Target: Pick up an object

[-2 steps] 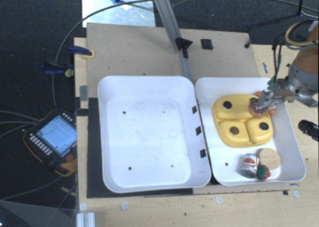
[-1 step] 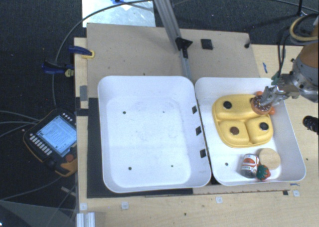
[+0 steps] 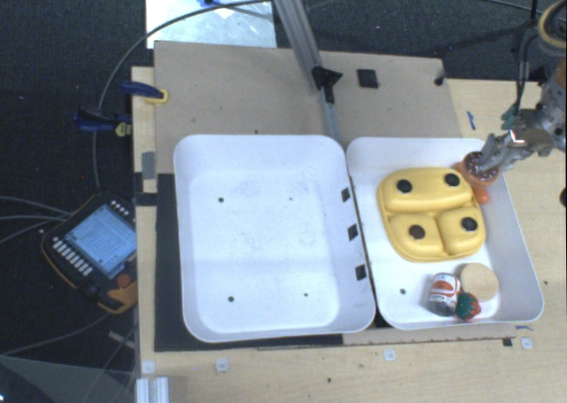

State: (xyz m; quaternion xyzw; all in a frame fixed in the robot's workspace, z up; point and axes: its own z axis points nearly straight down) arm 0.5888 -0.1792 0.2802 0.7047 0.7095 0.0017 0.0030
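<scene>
I've got the gripper [image 3: 485, 162] down at the far right of the right bin [image 3: 523, 259], approach step, right over a small orange obj [image 3: 479, 185] beside the yellow tray [image 3: 431, 213]; can't tell its grip state, so next needs a clean close + lift.

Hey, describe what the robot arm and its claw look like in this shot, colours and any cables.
The arm enters from the right as grey metal, blurred at the edge. Its claw is a slim grey-silver piece with a small reddish mark near the wrist. Dark cables loop above it. Finer markings are too blurred to tell.
</scene>
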